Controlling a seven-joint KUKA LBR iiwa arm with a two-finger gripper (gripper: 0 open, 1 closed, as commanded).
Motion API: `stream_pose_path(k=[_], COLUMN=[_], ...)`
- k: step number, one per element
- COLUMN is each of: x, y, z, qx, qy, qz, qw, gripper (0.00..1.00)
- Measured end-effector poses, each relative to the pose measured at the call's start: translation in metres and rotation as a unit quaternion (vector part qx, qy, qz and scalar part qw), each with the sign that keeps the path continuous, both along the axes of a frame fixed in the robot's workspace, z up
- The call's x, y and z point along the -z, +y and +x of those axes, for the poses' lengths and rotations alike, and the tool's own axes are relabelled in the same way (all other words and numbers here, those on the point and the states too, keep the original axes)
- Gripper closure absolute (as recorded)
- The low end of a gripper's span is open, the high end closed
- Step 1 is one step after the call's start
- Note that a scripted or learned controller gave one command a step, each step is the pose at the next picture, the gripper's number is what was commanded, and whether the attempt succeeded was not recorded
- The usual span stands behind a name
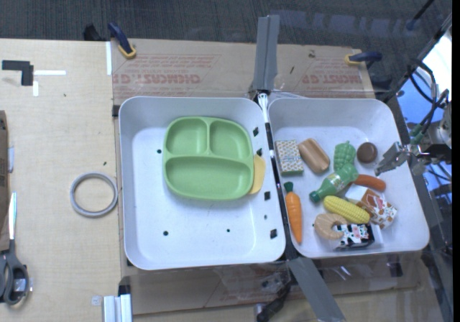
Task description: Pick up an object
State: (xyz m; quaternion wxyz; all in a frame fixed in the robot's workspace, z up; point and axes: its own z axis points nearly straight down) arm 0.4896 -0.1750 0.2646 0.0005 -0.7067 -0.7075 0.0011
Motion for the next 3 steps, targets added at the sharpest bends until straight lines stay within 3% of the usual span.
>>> stream_pose_path(k=[1, 2, 3], x=[-0.1, 0.029, 0.092], y=[-0.007, -0.008, -0.028], z=[-0.011, -0.013, 0.027], qx=[0.081, 0.078, 0.235], qy=[-0.001, 0.002, 0.001], qz=[-0.0008, 0.0006, -0.0001], qw=[0.9967, 0.997, 0.972], gripper=[0.0, 0.0, 0.0])
